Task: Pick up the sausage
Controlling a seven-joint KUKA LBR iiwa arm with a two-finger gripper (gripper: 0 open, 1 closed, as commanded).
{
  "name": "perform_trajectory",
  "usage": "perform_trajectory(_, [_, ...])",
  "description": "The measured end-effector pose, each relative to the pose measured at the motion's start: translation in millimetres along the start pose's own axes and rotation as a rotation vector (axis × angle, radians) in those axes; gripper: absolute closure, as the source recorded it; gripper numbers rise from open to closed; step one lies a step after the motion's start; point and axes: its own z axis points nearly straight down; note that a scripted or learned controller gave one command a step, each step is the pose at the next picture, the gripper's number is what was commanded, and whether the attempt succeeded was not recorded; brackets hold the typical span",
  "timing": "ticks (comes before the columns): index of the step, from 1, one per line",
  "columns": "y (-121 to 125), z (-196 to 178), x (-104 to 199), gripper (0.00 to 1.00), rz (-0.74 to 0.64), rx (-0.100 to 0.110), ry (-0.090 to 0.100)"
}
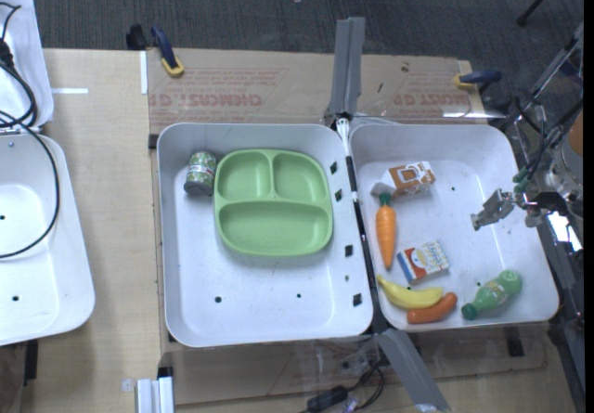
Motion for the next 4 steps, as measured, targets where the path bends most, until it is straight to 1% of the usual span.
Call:
perform_trajectory(1, [-18.0, 77.8, 76.8, 0.0, -0.108, 0.001, 0.0])
perform_trajectory(2, [-29.9, 116.0, 72.5, 0.0, -0.356, -0.002, 0.0])
perform_trajectory(3, [-30.0, 115.6, 12.0, 0.0, -0.342, -0.003, -0.001])
perform_trajectory(4, [-29.4, 115.6, 79.1, 0.0, -0.316, -0.003, 0.0])
